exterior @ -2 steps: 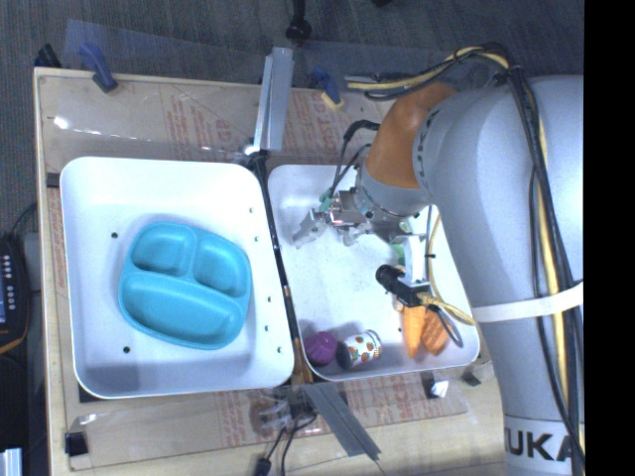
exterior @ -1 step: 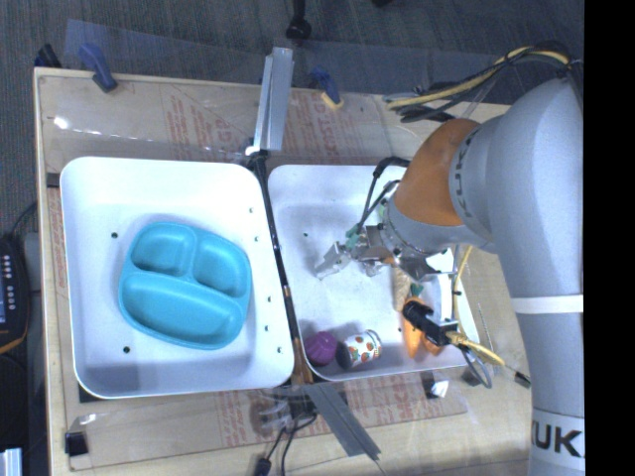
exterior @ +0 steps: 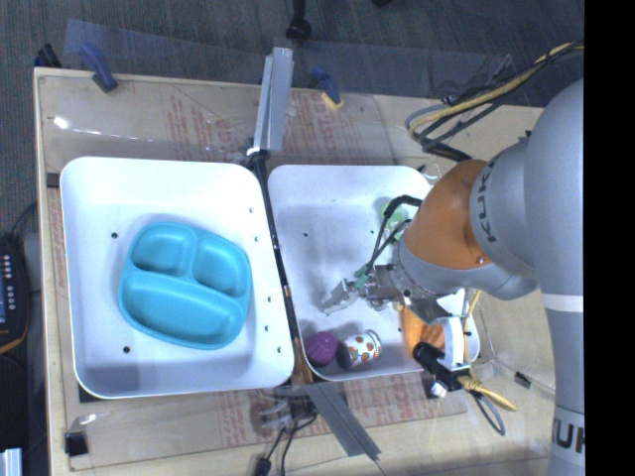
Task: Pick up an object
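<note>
Camera view, from above the bench: the grey KUKA arm with its orange wrist band (exterior: 451, 221) reaches in from the right and bends down over the right-hand shallow white bin (exterior: 317, 191); its two-finger gripper (exterior: 342, 296) sits low over the middle of that bin's floor, pointing toward the divider between the 2 bins; nothing can be made out between the fingers, and whether they are spread or closed cannot be told from this angle, so no grasp can be claimed.

Candidates for the pick lie just beyond the gripper, along the bin's near wall: a small round purple object (exterior: 320, 346) and, just beside it on the right, a rounded patterned object in red, white and dark tones (exterior: 359, 349); both rest on the bin floor, near the gripper but apart from it; a green-tinted item (exterior: 396, 218) shows partly behind the wrist and is too hidden to identify.

The left-hand shallow white bin (exterior: 89, 196) holds a light-blue plastic plate with 3 compartments (exterior: 185, 284), lying flat near its centre, well apart from the arm.

Judged from this, the task stands at the approach stage, with no object lifted; the next move would call for shifting the gripper toward the near wall, centring it over 1 of the 2 small items, then descending and closing; both look rounded and may roll away or jam against the wall.
</note>
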Robot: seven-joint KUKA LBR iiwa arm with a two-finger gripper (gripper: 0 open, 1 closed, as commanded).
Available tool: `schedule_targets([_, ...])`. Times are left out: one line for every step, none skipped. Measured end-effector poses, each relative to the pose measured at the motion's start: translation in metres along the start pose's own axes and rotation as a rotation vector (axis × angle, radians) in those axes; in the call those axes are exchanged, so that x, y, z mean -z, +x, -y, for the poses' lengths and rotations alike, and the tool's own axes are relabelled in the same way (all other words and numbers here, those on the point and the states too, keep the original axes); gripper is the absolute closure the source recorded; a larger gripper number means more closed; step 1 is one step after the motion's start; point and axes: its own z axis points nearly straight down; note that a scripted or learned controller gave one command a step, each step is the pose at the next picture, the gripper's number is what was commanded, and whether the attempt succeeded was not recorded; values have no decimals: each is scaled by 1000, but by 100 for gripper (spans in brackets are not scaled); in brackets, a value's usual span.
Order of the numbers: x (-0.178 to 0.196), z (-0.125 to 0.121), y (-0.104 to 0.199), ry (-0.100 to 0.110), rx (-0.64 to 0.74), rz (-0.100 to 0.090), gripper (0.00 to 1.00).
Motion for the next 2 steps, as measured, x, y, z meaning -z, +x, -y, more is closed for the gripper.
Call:
schedule_targets([0, 24, 14, -1, 0, 1, 0])
schedule_targets([1, -46, -10, -2, -1, 0, 0])
